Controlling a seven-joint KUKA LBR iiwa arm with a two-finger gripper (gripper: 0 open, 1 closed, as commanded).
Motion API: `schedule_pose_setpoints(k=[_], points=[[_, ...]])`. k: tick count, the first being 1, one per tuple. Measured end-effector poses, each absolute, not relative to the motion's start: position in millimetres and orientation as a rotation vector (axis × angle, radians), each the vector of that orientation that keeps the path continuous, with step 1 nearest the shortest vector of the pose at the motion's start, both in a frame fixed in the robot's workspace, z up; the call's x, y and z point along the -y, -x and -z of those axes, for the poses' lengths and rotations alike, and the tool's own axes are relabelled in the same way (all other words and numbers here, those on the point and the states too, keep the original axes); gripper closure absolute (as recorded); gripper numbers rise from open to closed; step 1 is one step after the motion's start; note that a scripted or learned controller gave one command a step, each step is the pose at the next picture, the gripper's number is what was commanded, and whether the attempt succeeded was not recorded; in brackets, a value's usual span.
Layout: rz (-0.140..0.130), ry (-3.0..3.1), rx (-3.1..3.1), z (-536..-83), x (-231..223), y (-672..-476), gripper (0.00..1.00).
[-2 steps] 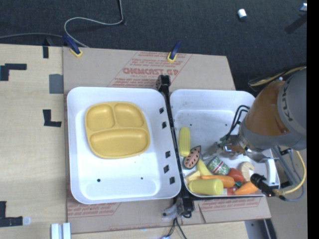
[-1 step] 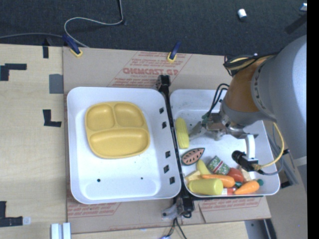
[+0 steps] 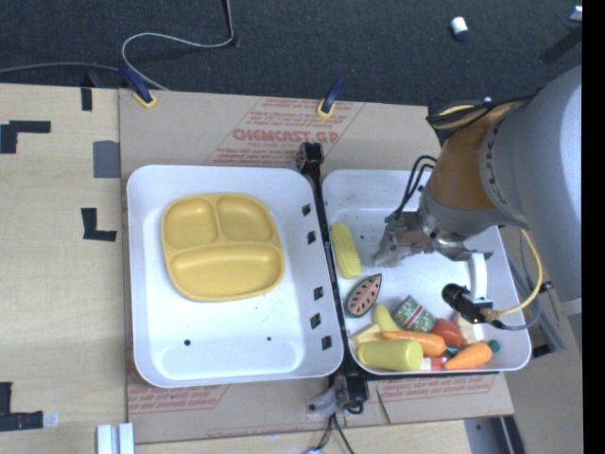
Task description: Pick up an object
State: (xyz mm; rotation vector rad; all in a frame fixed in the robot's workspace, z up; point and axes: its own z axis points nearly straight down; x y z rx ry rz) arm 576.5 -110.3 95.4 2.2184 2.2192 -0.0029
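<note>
The claw (image 3: 392, 244) hangs low inside the right bin (image 3: 416, 183), over bare white floor; whether it is wide or narrow cannot be told from this slant. The nearest candidate, a toy corn cob (image 3: 345, 249), lies just to its left against the divider, long axis running up and down the bin. A slice-shaped toy (image 3: 363, 294) sits below-left, and carrots (image 3: 444, 348) and a yellow cylinder (image 3: 389, 354) crowd the bottom edge, farther off. A short leftward shift looks sufficient.
</note>
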Motion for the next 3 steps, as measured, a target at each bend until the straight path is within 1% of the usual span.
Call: schedule_pose_setpoints(k=[1, 2, 3], points=[[0.003, -2.218, -2.219, -95.4, 110.4, -576.6, 0.00], [0.003, -2.219, -2.221, -104.5, 109.7, -576.3, 1.00], [0.003, -2.218, -2.221, -104.4, 109.7, -576.3, 0.00]])
